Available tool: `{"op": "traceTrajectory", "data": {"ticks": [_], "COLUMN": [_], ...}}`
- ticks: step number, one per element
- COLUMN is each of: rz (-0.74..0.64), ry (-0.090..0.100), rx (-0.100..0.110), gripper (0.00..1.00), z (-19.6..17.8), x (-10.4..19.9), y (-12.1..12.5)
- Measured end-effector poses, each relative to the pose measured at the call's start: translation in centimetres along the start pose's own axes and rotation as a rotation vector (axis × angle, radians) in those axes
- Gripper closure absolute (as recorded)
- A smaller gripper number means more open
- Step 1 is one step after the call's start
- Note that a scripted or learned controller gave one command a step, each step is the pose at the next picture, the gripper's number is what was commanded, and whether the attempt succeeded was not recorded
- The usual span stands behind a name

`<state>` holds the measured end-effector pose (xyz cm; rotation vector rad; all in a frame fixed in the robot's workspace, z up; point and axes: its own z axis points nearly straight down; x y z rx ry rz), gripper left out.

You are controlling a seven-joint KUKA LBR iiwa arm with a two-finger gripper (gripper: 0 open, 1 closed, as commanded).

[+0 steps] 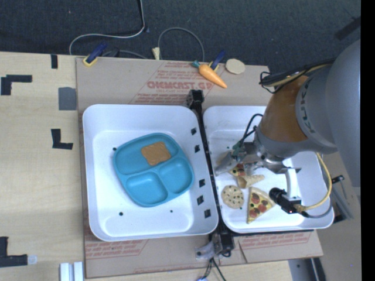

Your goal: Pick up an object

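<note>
From the overhead camera we saw the grey arm with its orange band reach into the right-hand shallow white bin (214, 119), its two-finger gripper (237, 164) lowered over a small pizza-printed toy piece (238, 171) beside a tan wedge (253, 180), with a round speckled cookie (233, 196) and a red-topped pizza slice (257, 204) just below. We could not tell how the gripper stood or whether it had hold of anything (the wrist hid that spot). We judged it best to settle squarely over one piece, clear of its neighbours, before lifting straight up.
</note>
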<state>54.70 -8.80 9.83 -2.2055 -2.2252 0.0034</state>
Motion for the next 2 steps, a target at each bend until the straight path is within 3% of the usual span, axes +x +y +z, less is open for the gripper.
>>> {"op": "traceTrajectory", "data": {"ticks": [1,2], "rz": [0.007,0.007], "ry": [-0.003,-0.006], "rx": [-0.007,-0.011], "gripper": [0.0,1.0], "z": [1.3,0.1], "x": [-2.1,-2.2], "y": [3.8,3.7]}}
